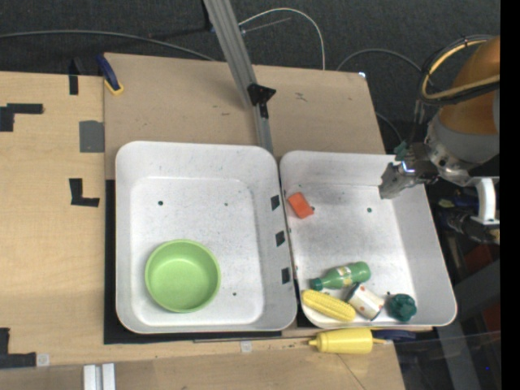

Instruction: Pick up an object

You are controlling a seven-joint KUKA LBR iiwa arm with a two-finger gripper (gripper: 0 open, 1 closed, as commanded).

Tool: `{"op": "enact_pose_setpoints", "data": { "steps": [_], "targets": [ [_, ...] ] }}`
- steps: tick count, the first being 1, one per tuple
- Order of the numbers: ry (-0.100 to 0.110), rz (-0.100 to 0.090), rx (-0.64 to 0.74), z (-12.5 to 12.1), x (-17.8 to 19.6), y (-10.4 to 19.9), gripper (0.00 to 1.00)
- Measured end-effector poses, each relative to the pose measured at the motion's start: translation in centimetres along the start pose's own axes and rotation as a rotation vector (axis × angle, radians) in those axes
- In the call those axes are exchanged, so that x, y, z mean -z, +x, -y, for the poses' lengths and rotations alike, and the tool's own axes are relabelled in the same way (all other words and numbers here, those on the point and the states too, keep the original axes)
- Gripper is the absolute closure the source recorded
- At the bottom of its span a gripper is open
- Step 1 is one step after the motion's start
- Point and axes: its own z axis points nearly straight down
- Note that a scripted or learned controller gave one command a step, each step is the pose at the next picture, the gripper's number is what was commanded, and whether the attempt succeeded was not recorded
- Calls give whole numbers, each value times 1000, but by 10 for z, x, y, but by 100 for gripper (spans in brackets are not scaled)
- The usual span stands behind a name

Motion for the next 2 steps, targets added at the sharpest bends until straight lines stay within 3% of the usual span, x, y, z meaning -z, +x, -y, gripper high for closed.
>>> {"op": "enact_pose_setpoints", "data": {
  "steps": [1, 2],
  "targets": [
    [7, -3, 3, 21, 0, 51, 100],
    [6, -4, 6, 21, 6, 103, 100]
  ]
}}
